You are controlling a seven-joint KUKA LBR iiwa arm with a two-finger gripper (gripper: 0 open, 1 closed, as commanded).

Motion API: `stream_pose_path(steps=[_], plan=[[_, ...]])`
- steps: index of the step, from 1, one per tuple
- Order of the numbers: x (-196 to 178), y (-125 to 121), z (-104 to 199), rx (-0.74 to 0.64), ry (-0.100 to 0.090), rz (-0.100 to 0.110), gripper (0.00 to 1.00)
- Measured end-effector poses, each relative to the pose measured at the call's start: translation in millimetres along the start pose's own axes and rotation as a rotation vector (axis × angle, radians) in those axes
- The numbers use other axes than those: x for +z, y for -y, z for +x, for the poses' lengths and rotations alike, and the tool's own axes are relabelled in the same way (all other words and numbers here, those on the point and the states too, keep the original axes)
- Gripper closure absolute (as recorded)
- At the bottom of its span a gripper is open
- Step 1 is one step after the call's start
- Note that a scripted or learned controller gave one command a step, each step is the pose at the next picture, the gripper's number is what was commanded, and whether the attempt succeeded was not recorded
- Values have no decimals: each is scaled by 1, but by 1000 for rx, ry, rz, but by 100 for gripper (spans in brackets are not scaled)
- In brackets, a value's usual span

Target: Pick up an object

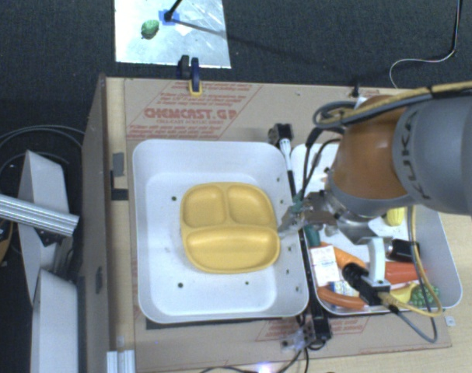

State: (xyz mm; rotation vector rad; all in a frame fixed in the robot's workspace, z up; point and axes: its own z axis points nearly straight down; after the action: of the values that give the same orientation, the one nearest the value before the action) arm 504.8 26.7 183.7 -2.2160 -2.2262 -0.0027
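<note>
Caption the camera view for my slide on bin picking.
KUKA arm hangs over the right bin, beside a yellow divided tray in the left bin.

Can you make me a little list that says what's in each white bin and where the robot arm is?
left bin: one yellow plate with three sections, lying flat near the middle
right bin: a heap of small things, among them an orange carrot-like piece, a white card and something yellow
arm: grey with an orange band, reaching in over the right bin
gripper: low at the wall between the two bins, beside the plate's right edge
held thing: none that I can see
</note>
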Motion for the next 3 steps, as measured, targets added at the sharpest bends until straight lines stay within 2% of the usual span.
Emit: stream_pose_path(steps=[1,2,3], plan=[[-1,-27,-80,5,3,-1,0],[73,-78,-152,5,3,2,0],[103,-158,-213,-1,-2,24,0]])
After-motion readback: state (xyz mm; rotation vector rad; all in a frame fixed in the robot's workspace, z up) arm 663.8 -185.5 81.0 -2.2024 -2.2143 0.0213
